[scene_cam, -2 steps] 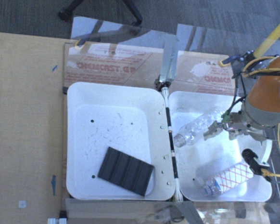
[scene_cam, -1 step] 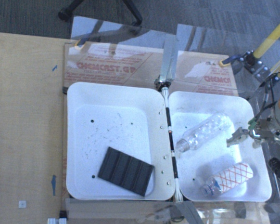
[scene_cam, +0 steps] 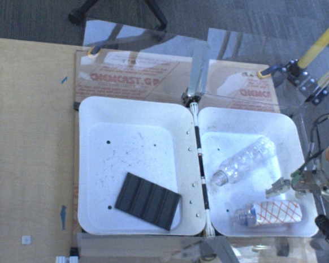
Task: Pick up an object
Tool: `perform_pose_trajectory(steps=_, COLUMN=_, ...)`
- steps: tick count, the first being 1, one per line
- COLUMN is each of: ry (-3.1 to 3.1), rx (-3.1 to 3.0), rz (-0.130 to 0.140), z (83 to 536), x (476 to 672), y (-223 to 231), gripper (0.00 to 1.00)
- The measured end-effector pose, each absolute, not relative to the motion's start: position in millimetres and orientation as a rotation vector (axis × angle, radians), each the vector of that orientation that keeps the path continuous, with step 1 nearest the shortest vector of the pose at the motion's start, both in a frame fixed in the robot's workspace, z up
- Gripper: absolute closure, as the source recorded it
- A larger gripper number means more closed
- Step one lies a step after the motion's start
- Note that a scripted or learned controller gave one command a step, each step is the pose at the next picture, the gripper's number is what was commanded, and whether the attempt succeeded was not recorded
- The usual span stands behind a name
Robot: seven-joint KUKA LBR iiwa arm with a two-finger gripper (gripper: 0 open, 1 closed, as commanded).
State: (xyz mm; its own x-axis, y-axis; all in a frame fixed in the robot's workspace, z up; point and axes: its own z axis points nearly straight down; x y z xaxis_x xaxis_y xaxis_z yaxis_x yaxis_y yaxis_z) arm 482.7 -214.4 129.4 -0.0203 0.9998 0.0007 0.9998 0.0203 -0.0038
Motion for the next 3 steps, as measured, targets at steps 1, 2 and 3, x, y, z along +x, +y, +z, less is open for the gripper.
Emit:
perform_pose_trajectory(steps=1, ry=-1.992, rx=-2.429, rz=0.002, z=148.8, x=479.8, y=-224.0, gripper=0.00)
perform_pose_trajectory(steps=2, ry=-1.928, rx=-2.479, rz=0.004, z=138.5, x=535.8, y=-157.9, gripper=0.00)
perform_pose_trajectory(steps=3, ry=-1.925, rx=-2.481, rz=0.006, z=200.7, x=551.2, y=-187.7, gripper=0.00)
